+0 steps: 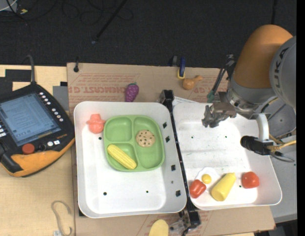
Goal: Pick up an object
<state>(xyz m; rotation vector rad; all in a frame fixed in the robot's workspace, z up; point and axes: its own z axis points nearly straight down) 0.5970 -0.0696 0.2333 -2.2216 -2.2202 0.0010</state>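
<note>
Approach step: your claw (212,118) hovered over right bin (231,136) far end, finger state untellable. Yellow toy piece (223,186), two red tomatoes, egg lay at near edge. Next you needed descent over one.

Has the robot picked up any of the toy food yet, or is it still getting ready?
Nothing looks picked up yet. The gripper hangs over the bare top part of the right bin with nothing seen in it. The toys there, a red pepper, a fried egg, a yellow piece and a tomato, lie along the bin's near edge. Reaching one and grabbing it is all still left.
</note>
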